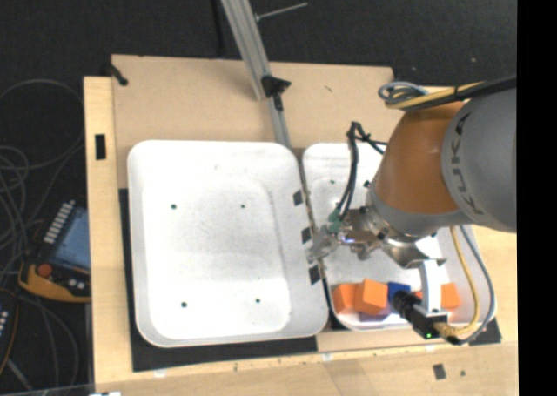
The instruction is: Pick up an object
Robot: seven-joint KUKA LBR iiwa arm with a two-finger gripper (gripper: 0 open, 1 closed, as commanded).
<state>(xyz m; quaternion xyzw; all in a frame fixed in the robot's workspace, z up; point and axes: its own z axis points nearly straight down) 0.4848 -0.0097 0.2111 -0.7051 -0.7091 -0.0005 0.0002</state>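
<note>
The right bin point(324, 157) holds an orange block point(360, 297) near its front edge, with a blue object point(398, 289) just right of it and another orange piece point(450, 296) further right. My gripper point(320, 244) hangs low over the left side of the right bin, close to the wall shared with the left bin, behind and left of the orange block. The grey and orange arm point(435, 168) covers much of the right bin, hiding whatever lies under it.
The left bin point(209, 238) lies beside the gripper, its white floor lightly smudged. A metal rail point(248, 29) slants from the top down toward the gap between the bins. Cables point(470, 298) loop at the right bin's front right corner.
</note>
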